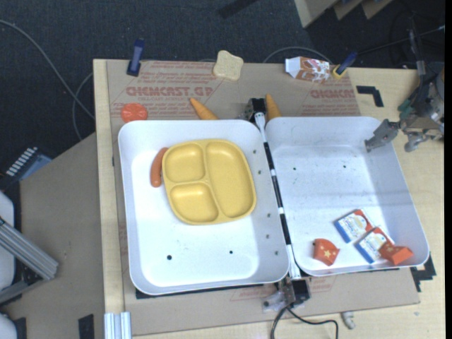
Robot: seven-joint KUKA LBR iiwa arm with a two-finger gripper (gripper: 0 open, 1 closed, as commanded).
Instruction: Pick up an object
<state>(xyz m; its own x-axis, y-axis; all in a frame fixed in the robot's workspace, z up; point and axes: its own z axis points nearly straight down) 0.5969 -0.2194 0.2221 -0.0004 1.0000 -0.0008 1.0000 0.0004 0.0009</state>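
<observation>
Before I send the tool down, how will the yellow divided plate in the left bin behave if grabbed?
The yellow plate looks like rigid moulded plastic, so probably stiff and light. It lies flat, so it is unlikely to roll. Its broad, low shape leaves mainly the thin rim to pinch; it may tilt or slip. The hot dog beside it could get nudged.

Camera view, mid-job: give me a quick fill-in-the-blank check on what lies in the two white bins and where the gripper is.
1. The yellow three-compartment plastic plate lies in the ____ white bin.
2. The orange-red toy sausage lies against the plate's ____ edge.
3. The two small blue-and-white packets lie in the right white bin, near its ____ corner.
4. The two-finger gripper is above the right bin's ____ corner.

Missing words: left; left; near right; far right
</observation>
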